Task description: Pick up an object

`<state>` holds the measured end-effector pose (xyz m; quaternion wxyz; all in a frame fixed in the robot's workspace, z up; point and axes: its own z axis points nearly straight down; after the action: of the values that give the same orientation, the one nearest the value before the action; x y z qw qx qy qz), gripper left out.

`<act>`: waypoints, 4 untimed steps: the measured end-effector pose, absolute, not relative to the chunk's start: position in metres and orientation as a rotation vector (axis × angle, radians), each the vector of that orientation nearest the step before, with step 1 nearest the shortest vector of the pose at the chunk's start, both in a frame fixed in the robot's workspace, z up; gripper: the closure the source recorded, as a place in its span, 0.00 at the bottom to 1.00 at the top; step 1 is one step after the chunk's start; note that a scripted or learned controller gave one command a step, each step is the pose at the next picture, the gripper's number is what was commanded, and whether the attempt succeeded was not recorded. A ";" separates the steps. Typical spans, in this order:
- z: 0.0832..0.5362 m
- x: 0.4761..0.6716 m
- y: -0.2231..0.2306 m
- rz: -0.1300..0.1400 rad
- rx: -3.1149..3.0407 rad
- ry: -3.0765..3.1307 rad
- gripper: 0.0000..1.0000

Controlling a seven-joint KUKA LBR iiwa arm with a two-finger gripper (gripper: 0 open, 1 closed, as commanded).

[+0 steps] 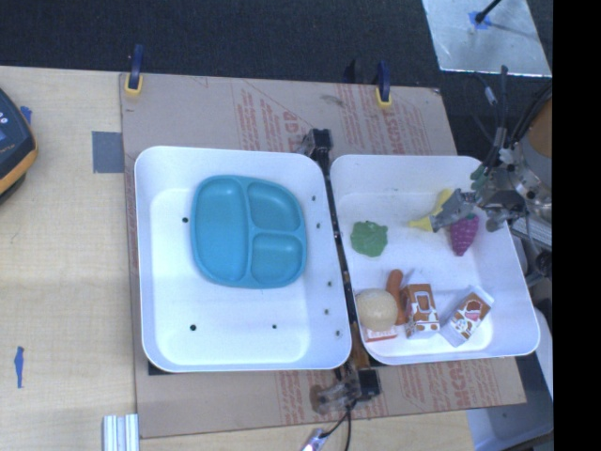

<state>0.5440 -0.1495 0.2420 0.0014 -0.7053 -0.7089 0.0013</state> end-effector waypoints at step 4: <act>0.192 0.534 -0.048 0.000 -2.214 -2.226 1.00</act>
<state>0.5339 -0.0478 0.1923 0.0008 -0.7052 -0.7090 0.0001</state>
